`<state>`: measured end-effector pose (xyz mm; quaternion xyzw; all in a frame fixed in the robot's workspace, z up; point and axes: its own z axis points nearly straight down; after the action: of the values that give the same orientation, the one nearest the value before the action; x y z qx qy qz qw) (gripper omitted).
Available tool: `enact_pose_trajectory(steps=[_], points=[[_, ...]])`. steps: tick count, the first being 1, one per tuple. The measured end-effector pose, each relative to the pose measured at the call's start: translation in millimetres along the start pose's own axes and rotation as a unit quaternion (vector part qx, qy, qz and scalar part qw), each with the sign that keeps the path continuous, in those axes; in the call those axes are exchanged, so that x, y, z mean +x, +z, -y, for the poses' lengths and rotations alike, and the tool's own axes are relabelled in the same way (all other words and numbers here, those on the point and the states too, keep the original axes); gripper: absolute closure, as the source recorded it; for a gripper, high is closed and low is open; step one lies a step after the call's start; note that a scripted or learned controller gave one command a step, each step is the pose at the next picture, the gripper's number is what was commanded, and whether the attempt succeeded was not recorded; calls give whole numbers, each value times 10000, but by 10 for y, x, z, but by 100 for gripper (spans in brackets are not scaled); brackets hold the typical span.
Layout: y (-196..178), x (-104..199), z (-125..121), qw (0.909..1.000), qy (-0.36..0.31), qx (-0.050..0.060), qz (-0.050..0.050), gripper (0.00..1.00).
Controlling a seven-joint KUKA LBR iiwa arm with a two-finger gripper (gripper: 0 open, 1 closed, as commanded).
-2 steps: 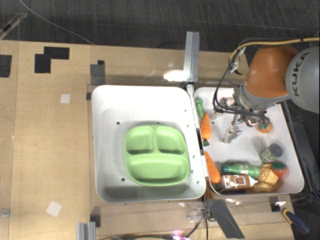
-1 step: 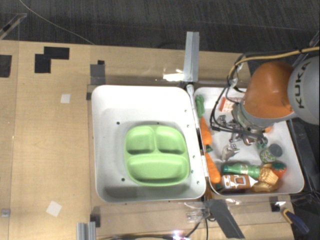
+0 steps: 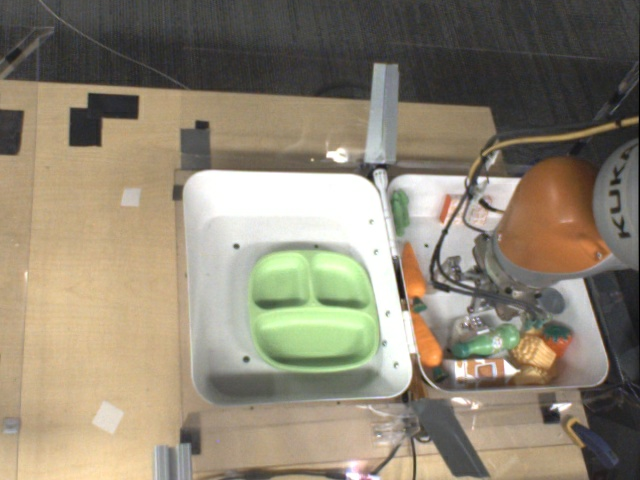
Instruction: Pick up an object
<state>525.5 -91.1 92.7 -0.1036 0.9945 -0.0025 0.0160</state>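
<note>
**Right bin contents, with arm overhead**

Nearest the camera, along the 6 o'clock wall of the right bin (image 3: 596,366): one small brown and white carton (image 3: 482,371), lying flat.

Item: green bottle (image 3: 490,343), lying on its side, touching the carton at the carton's 12 o'clock. It sits just below the gripper.

Item: yellow-and-orange toy food piece (image 3: 540,353), at 3 o'clock of the bottle, just beside it, with a red-orange part at its 1 o'clock.

Item: carrot (image 3: 428,340), at 9 o'clock of the bottle, by the bin's left wall, tip toward 6 o'clock.

Item: second orange piece (image 3: 412,272), long, at 12 o'clock of the carrot, against the same wall.

Item: small green piece (image 3: 400,209), at the bin's 11 o'clock corner.

Item: red and white flat piece (image 3: 451,208), near the bin's 12 o'clock wall, partly behind cables.

Gripper (image 3: 492,315): over the middle of the right bin, above the bottle. Metal parts and cables crowd it, and the orange band (image 3: 552,220) covers much from above; whether the jaws are wide, narrow or holding anything cannot be told.

Left bin (image 3: 215,218): at 9 o'clock of the right bin, walls touching. Holds one green divided tray (image 3: 314,308), three compartments, lying flat near centre.

Bench (image 3: 90,298): light wood, with black squares at its 10 o'clock corner.
</note>
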Motion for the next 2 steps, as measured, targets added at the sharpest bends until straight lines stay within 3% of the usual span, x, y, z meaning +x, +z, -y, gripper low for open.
enact_pose_trajectory(steps=[1, 2], points=[[-630, 236, 661, 9933, -1153, -25, -94, 0], [12, 165, 393, 9881, -1535, -16, -67, 0]])
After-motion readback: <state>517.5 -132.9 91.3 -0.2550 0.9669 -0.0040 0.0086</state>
